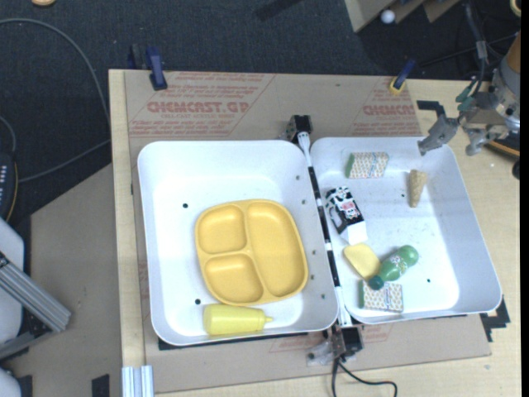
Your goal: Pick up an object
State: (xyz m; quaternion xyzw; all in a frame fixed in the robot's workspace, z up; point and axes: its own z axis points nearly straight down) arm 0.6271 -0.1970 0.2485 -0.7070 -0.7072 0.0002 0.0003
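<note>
The metal pincer (453, 132) hangs released over the right white bin's (471, 213) far rim; the nearest pickable thing, a small tan wedge (417, 186), lies just below and may skid away.

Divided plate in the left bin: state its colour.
Plain yellow. The plate shows best in the camera view, lying in the left bin.

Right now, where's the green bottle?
The green bottle lies in the right bin, near its front, touching the yellow piece, just above a patterned packet.
</note>
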